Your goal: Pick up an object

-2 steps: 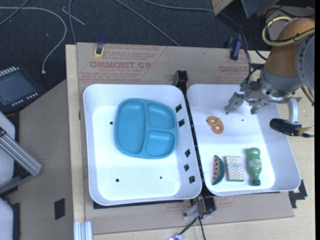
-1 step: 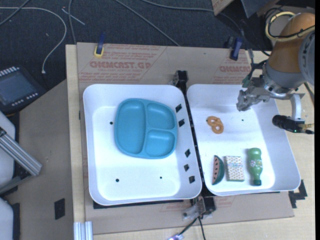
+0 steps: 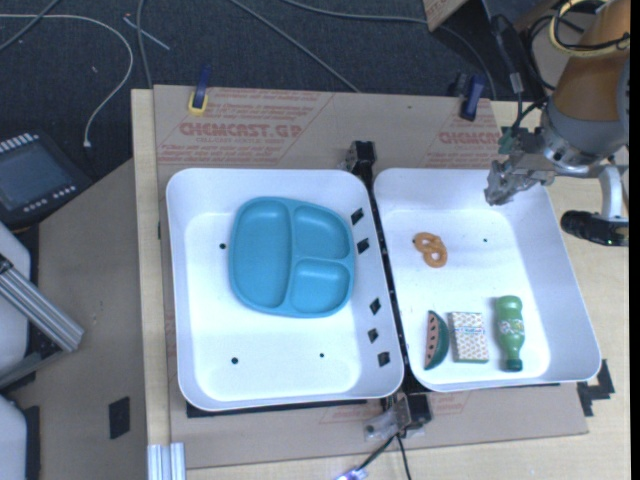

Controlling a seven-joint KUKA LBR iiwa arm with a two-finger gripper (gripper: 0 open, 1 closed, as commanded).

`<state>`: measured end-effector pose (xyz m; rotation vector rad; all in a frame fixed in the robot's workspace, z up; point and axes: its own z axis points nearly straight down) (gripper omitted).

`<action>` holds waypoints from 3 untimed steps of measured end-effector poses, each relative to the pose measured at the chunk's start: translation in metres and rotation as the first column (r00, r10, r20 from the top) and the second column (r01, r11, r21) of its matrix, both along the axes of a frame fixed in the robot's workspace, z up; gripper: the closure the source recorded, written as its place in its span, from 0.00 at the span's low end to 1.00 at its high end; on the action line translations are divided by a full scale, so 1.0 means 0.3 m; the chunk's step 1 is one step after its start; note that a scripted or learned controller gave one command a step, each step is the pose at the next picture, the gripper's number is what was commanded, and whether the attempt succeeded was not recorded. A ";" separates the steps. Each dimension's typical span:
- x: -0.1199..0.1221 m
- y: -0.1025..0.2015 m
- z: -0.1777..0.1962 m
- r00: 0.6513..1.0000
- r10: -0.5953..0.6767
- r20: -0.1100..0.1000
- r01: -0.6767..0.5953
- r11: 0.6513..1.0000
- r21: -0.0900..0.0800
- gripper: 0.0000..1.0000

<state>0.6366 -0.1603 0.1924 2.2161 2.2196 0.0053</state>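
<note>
gripper (image 3: pixel 497 194) over right bin (image 3: pixel 570 298) far rim, opening unclear; pretzel (image 3: pixel 431 249) sits apart.

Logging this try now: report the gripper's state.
Gripper: open or shut cannot be told; it hangs over the right bin's far edge, nothing visibly in it.

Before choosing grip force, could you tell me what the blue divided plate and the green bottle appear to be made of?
Blue divided plate: probably moulded plastic, uniform colour, soft matte sheen. Green bottle: likely toy plastic, slightly glossy with a pale label; too small to be sure.
</note>
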 end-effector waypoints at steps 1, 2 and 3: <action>0.005 -0.001 0.157 1.000 0.000 0.001 0.000 1.000 0.000 1.00; 0.026 0.209 0.149 1.000 0.005 -0.007 -0.005 1.000 0.003 1.00; 0.022 0.401 0.112 1.000 0.004 -0.009 -0.004 1.000 0.004 1.00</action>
